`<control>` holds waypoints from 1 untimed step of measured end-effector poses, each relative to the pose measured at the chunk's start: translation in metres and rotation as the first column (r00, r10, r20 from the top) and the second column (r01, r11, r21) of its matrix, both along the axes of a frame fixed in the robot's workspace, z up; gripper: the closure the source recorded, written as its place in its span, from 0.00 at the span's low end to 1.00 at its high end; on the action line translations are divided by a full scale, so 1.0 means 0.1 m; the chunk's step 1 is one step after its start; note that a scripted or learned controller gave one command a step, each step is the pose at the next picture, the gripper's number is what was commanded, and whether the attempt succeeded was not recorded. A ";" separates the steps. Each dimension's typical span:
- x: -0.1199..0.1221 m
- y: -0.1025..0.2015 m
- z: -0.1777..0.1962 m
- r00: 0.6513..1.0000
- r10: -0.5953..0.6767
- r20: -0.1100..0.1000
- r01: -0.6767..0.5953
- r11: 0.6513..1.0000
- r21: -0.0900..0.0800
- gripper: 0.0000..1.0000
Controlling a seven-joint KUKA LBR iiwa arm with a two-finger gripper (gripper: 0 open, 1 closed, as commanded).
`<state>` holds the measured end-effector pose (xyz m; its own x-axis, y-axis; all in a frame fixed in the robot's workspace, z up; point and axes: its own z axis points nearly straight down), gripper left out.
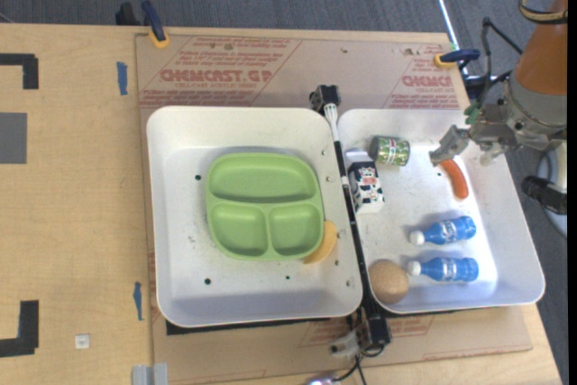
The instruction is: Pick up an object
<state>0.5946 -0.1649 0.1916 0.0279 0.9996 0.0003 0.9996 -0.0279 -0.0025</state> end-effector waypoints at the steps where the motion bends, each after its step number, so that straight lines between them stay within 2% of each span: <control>1: 0.19 -0.30 -1.06 0.994 0.105 0.006 -0.105 0.994 -0.001 0.00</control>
